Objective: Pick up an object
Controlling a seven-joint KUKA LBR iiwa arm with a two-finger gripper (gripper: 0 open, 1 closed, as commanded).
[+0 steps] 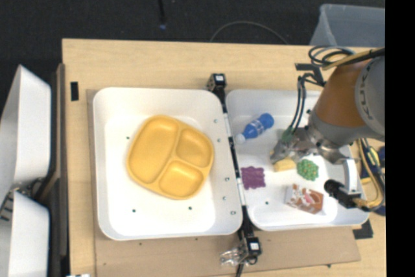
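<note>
The surface (pixel 162 61) looks like pale matt wood or laminate. Both white bins (pixel 110 204) (pixel 272 104) seem smooth plastic with a soft sheen. The yellow divided plate (pixel 170 156) is smooth, slightly glossy plastic. The blue bottle (pixel 258 126) looks like plastic; the purple (pixel 253 178) and green (pixel 308 169) pieces look bumpy and matt. The arm's orange band (pixel 340 97) is smooth and satiny.

Yellow three-compartment tray (pixel 170 156) in the left white bin (pixel 104 204); pale wooden bench (pixel 130 61); dark floor beyond
</note>
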